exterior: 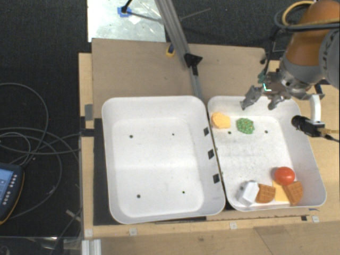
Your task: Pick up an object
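The scene is taken by a single camera fixed above the bench (249, 62), looking down at a slant, so that the far edge of the bench is seen toward the top of the frame and the near edge along the bottom. Both white bins are taken in whole: the left bin (114, 110) at the centre, the right bin (313, 169) toward the lower right. The arm (311, 41) is cut by the upper right edge. Dark floor and cables (37, 137) are included at the left.
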Robot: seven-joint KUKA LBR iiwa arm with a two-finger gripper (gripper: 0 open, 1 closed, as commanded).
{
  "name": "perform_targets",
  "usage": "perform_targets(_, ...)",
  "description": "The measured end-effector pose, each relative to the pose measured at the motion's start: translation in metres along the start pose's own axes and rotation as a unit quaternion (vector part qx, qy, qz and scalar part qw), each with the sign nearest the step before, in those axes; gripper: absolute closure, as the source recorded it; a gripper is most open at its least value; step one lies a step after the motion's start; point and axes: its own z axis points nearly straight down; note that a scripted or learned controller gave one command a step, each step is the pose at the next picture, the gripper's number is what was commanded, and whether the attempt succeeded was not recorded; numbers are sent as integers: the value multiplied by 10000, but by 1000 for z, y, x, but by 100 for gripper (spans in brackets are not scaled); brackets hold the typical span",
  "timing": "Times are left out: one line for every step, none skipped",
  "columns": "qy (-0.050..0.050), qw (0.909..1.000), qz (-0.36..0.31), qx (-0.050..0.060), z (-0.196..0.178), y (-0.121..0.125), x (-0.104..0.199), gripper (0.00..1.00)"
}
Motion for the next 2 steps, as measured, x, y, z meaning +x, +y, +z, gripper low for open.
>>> perform_targets(-6,10000,-6,-16,-2,1,0,0)
perform_targets(-4,10000,-10,3,58,6,3,0)
